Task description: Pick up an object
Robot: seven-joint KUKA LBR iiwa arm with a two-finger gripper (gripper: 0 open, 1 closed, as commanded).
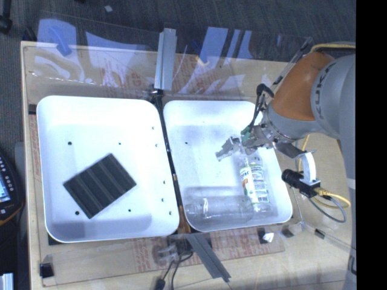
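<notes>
My gripper [228, 148] hangs over the middle of the right bin [199, 116], reaching in from the right. Just right of it and nearer the front, a clear bottle with a white and orange label [254, 183] lies along the bin's right wall, its top end near the gripper. I see nothing held in the gripper. A second clear plastic bottle [216, 205] lies on its side along the front wall, touching the labelled one. In the left bin [54, 116] a black ribbed rectangular pad [100, 185] lies flat and turned at an angle.
A raised divider [168, 156] runs between the two bins. Clear plastic sheeting [121, 53] stands behind them. A metal bracket [202, 255] sticks out at the bench's front edge.
</notes>
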